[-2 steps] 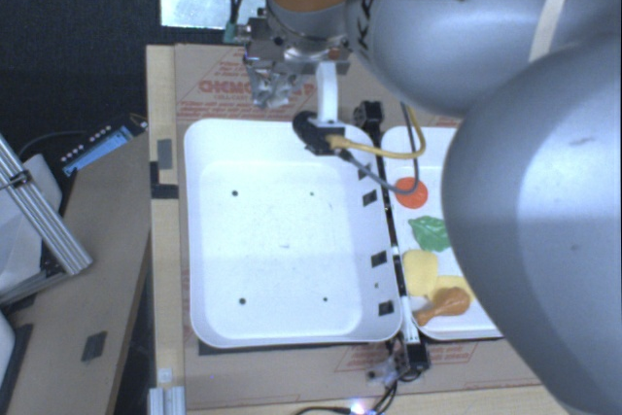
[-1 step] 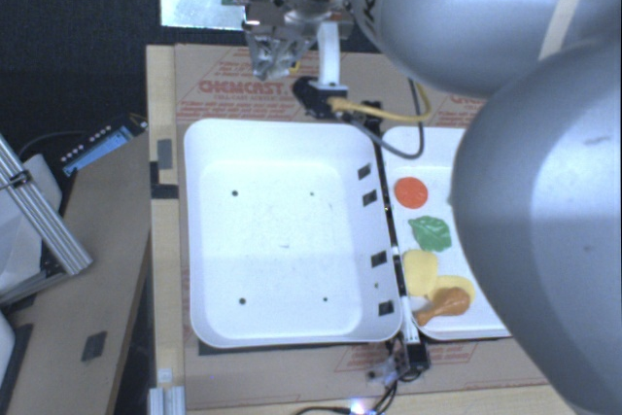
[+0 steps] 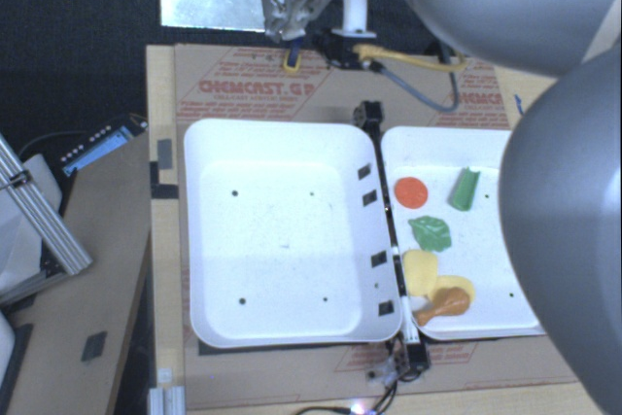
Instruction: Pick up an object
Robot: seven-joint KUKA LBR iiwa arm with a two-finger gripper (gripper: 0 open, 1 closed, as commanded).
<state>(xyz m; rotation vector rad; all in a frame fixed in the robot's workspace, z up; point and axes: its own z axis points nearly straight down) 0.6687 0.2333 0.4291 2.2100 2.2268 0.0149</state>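
Lying in the right bin [image 3: 486,146], close to the divider between the two bins, are five small toy-like pieces, any of which could serve as the object to lift. An orange-red disc [image 3: 411,192] sits farthest back, a green block [image 3: 465,189] stands just beside it to the right, a crumpled green leaf-shaped piece [image 3: 431,232] lies below them, then a pale yellow piece [image 3: 419,271], and touching that, an orange-brown piece [image 3: 448,297] shaped rather like a drumstick.

All look like light plastic or foam play food, probably stiff enough not to crush but smooth and apt to slip or skid on the white bin floor. The green block seems the easiest target: it stands apart from its neighbours, with straight long sides to close on across its narrow width. The disc is flat and low, so it offers little to grip. The yellow and orange-brown pieces touch, so a grasp there risks nudging both; the narrow neck of the drumstick shape would be the place to pinch.

The left bin [image 3: 282,228] holds nothing to take. The gripper [image 3: 290,19] hangs well apart from the pieces, above the cardboard sheet [image 3: 253,85] on the bench behind the bins; its fingers hold nothing, though whether they are spread or closed cannot be told.
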